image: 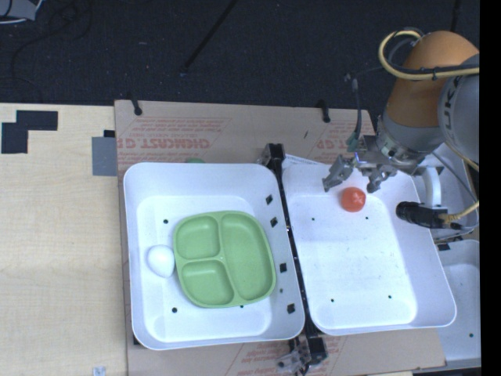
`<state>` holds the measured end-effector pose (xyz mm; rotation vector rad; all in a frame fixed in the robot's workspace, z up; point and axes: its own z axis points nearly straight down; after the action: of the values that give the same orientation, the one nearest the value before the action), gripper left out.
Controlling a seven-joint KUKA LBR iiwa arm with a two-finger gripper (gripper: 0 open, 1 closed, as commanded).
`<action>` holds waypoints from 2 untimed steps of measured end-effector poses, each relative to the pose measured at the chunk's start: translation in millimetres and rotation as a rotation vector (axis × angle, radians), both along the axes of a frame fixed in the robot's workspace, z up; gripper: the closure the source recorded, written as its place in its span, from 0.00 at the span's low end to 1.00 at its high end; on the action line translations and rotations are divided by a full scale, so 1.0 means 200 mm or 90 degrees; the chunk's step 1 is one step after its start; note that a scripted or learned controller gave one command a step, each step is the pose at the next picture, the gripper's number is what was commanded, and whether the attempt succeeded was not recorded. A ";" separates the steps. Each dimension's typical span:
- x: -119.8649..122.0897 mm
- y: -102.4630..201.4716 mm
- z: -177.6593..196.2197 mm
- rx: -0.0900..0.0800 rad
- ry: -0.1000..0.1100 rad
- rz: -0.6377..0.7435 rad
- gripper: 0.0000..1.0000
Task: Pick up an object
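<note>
Green plate [225, 258] and white egg [161, 260] lie in left bin [149, 180]. Red ball [353, 199] sits near right bin's [438, 304] far edge. Tool [357, 176] hovers above it, fingers apart, nothing gripped; pick not yet done.

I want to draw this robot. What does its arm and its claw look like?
The arm is grey and rounded, with a big orange band like a ball above the wrist. A yellowish cable loops over the orange part. The gripper is small, dark grey metal with two thin fingers.
</note>
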<state>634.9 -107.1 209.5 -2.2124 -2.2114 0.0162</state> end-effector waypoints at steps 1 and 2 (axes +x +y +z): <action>0.01 0.00 0.04 -0.001 -0.009 0.001 0.00; 0.03 0.02 -0.27 -0.001 -0.006 0.002 0.00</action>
<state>641.1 -102.4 155.0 -2.2132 -2.2205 0.0076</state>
